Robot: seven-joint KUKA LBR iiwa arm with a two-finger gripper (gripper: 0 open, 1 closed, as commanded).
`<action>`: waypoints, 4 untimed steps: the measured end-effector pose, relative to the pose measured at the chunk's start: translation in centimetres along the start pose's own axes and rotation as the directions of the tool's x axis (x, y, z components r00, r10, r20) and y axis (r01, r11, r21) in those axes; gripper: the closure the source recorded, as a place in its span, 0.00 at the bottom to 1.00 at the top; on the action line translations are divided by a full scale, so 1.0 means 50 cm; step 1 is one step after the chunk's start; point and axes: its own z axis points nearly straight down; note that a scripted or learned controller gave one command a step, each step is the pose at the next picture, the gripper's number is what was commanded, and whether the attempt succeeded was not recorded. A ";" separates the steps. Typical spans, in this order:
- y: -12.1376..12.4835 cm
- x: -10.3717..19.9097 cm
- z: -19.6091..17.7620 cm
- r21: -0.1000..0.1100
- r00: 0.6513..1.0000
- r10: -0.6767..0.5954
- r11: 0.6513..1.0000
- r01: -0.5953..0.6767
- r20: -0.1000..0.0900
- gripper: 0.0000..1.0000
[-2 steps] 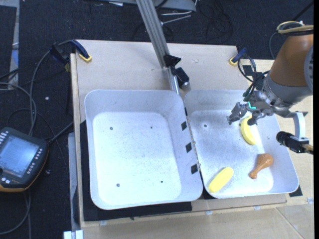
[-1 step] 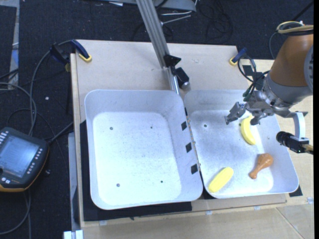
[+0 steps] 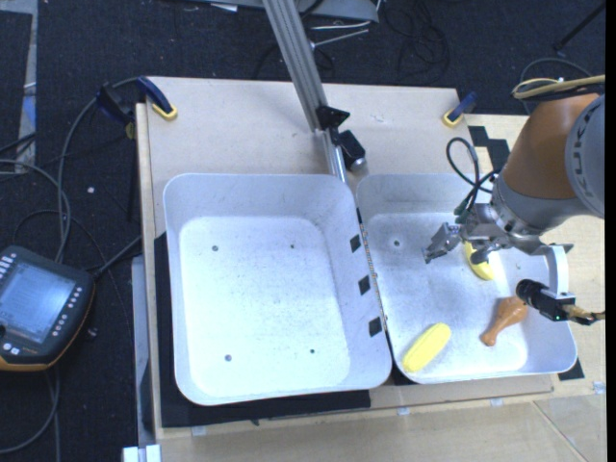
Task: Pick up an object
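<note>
Since the two-finger gripper (image 3: 460,245) hangs with fingers apart in the right white bin (image 3: 404,200), the small yellow rounded object (image 3: 481,264) beside it near the bin's right edge looks light, smooth and slippery; pinch its middle.

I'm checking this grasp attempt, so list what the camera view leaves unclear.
- The small yellow object in the right bin: partly covered by the end effector, so its shape and whether it is gripped are unclear.
- The brown object: too small to identify.
- The arm: cut off by the right edge.
</note>
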 end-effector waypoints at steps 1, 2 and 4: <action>-0.001 0.000 0.097 -0.002 1.000 0.000 1.000 0.000 0.000 0.00; 0.001 0.000 0.074 -0.004 1.000 0.000 1.000 0.000 0.000 1.00; 0.006 0.021 -0.170 -0.010 1.000 -0.001 1.000 0.001 0.001 1.00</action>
